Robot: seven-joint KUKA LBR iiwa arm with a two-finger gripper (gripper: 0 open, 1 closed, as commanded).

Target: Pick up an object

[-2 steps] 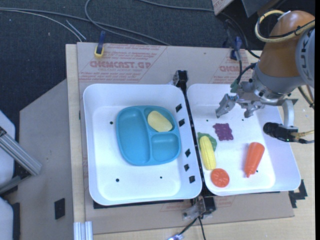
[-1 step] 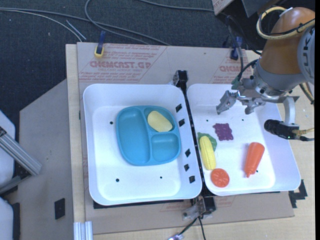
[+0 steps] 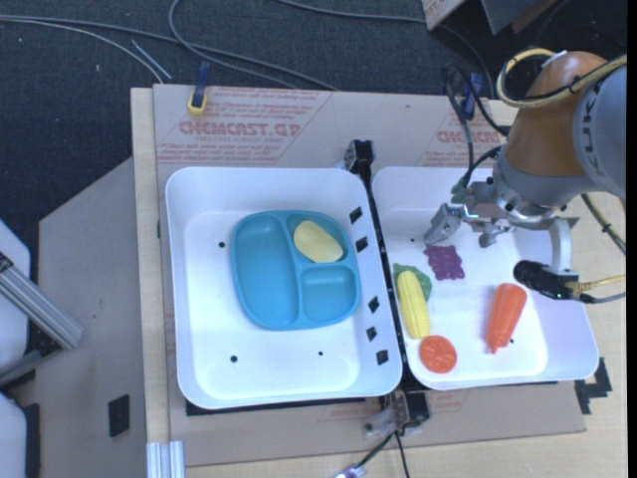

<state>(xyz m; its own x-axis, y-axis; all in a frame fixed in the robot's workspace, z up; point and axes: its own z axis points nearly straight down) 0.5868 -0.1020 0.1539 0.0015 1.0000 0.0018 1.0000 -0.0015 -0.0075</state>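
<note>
The right bin (image 3: 567,352) holds a purple bunch of grapes (image 3: 445,262), a yellow corn cob (image 3: 412,305) lying on a green leaf, a red tomato (image 3: 437,354) and an orange carrot (image 3: 505,315). My gripper (image 3: 464,230) hangs over the back of this bin, just above and behind the grapes. Its two grey fingers (image 3: 440,227) are spread apart, open, with nothing between them. The grey and orange arm reaches in from the right.
The left bin (image 3: 199,357) bears a blue divided tray (image 3: 269,277) with a yellow food piece (image 3: 318,240) in its back right compartment. A black divider strip (image 3: 373,267) runs between the bins. Cables lie behind the bench.
</note>
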